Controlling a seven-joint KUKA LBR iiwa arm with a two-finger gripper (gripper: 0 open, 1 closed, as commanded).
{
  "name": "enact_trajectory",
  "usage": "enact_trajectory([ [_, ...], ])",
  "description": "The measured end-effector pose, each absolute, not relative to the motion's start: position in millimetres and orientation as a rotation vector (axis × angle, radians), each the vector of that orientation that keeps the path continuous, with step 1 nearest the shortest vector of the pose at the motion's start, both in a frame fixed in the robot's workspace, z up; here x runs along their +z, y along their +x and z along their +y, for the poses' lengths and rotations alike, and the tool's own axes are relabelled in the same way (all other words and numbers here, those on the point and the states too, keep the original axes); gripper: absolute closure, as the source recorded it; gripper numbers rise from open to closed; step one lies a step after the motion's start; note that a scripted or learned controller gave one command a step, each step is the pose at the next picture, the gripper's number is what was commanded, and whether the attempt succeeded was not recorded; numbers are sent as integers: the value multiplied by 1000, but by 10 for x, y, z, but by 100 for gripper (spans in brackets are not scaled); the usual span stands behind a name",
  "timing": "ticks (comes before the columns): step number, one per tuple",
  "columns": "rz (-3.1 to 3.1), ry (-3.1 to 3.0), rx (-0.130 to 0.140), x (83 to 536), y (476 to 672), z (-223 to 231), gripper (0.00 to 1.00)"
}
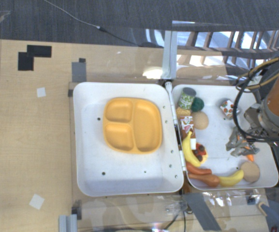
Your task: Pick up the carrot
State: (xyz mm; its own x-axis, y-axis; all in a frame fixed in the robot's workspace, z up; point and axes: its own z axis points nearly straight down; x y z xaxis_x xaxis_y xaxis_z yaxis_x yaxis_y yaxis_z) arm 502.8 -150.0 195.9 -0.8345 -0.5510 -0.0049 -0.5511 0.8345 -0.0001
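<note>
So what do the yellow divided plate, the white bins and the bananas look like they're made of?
The yellow divided plate looks like moulded plastic: one even colour, rounded compartments, a soft matt sheen. The left bin and right bin seem to be thin formed plastic, smooth and slightly glossy with rounded corners. The bananas are probably plastic toy food, judging by their uniform colour and sheen, though that is uncertain.

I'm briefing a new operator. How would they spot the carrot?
Look in the right bin, at its right side under the hand. The carrot is the small orange sliver there, just above a round beige item.
</note>
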Motion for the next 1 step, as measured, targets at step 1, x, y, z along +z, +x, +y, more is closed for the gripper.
enact_trajectory([
  [1,2927,-1110,-15,3429,5073,-2055,100],
])
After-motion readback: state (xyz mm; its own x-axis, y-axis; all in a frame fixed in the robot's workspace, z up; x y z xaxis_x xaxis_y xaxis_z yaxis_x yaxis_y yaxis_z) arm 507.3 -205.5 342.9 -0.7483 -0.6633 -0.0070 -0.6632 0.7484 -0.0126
